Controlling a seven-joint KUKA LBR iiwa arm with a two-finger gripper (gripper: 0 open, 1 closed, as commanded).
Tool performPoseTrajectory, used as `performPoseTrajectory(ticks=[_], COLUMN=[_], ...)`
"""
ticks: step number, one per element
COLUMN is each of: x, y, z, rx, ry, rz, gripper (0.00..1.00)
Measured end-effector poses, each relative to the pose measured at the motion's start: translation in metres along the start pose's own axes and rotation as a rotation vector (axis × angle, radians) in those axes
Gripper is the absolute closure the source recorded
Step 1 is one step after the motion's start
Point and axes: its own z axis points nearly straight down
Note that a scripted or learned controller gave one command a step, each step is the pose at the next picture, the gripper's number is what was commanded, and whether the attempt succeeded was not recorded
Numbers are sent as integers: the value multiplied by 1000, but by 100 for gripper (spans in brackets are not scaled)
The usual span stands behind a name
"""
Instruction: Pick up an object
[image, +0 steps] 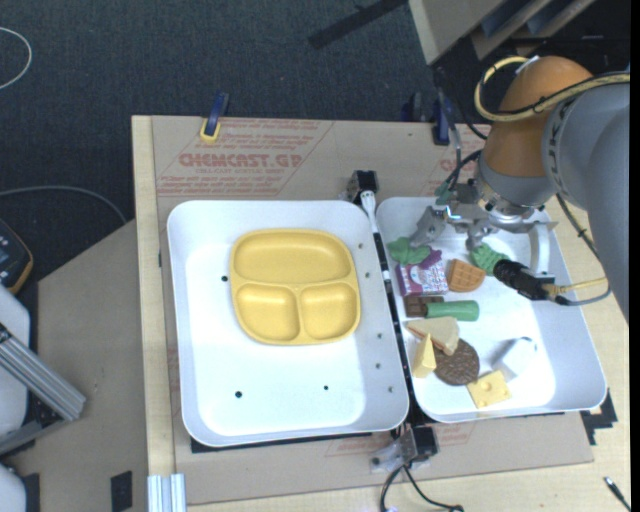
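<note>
Pincer (452, 222) over right bin (560, 385); opening unclear, prob. nothing held.

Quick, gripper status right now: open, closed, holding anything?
Gripper: cannot be told; it hangs low over the far end of the right bin, above the toy food pieces.

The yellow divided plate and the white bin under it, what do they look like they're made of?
The yellow divided plate looks like molded plastic, matte to satin: even color, rounded compartment ridges, only soft highlights. The left white bin seems to be thin formed plastic, smooth and slightly glossy, with rounded corners and a raised rim; a coated metal can't be ruled out from here.
</note>
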Motion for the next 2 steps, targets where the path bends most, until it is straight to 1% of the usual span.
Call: performPoseTrajectory(ticks=[1,2], x=[0,1], y=[3,6], z=[34,19], rx=[-10,-22], ry=[0,-2], rz=[1,0], gripper=[0,100])
